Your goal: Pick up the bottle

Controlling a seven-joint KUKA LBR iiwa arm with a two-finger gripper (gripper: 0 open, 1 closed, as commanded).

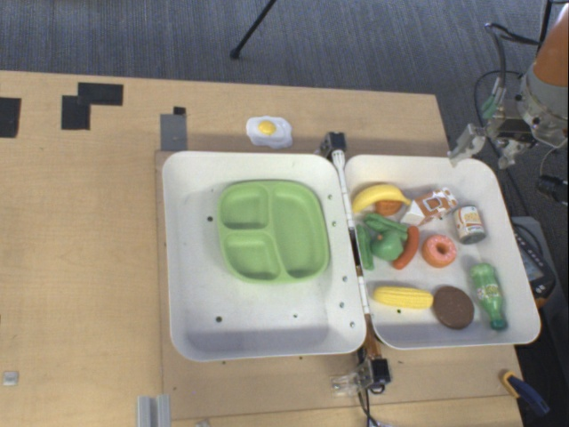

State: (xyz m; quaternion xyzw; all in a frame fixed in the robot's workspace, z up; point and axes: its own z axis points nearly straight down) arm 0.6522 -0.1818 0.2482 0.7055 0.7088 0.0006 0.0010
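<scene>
Two shallow white bins sit side by side on the wooden bench, the left bin point(191, 238) holding a green divided plate point(271, 230) and the right bin point(502, 205) crowded with toy food. A green bottle point(488, 295) lies on its side near the right bin's right wall, toward the near corner, cap end pointing toward the bin's front edge. Just left of the bottle rests a dark brown round patty point(453, 307), and left of that a yellow corn cob point(402, 297) lies along the front of the bin. Above the bottle are a pink frosted doughnut point(438, 251) and a small tin can point(469, 223), with a small carton point(436, 204) next to the can. At the bin's left side a banana point(378, 196), a cluster of green vegetables point(382, 237) and a reddish sausage point(407, 246) lie close together. A toy fried egg point(268, 131) sits on the bench behind the left bin. The arm's gripper point(487, 136) hangs above the right bin's far right corner, well apart from the bottle; its pale fingers look spread with nothing between them. The orange band point(553, 59) of the arm shows at the upper right.
</scene>
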